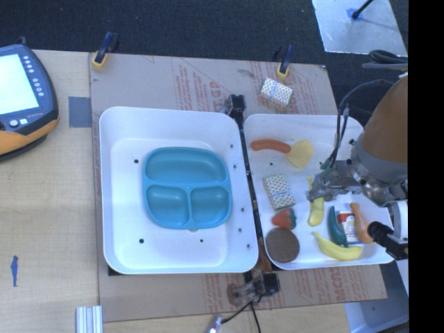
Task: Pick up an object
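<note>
Gripper (325, 184) hangs low in right bin (258, 127), beside small yellow piece (316, 212), prob. lining up a pick. Can't tell how far open it is or if it has anything. Other candidates near: banana (337, 248), sausage (270, 145), brown disc (282, 245). Left bin (111, 186) has blue tray (186, 187), likely the drop spot.

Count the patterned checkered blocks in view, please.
2. One patterned block lies on the cardboard beyond the right bin; the other lies inside that bin. The arm may hide more.
</note>
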`<state>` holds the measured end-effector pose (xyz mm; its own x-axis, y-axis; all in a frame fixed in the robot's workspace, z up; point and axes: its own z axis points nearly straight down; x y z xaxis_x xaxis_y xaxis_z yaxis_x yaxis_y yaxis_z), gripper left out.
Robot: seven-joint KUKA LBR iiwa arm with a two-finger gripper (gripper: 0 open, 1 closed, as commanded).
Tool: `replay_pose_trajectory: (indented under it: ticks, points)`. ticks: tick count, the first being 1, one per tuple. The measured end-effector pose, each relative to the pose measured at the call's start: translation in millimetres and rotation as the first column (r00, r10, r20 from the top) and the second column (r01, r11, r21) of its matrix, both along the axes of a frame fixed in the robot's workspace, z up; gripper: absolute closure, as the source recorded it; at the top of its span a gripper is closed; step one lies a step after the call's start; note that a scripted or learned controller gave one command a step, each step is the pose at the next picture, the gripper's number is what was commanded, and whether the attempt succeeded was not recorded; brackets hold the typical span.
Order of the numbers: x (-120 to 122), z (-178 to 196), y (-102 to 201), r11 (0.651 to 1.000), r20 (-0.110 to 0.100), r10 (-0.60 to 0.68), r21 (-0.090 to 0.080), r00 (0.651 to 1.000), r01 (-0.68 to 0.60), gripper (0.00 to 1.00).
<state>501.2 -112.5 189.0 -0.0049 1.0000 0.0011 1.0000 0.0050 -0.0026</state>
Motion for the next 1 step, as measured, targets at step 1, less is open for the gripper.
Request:
replay_pose_trajectory:
  ticks: [1]
  points:
    - [12.0, 38.5, 54.3, 1.0, 0.0, -0.001, 0.0, 1.0, 0.001, 1.0]
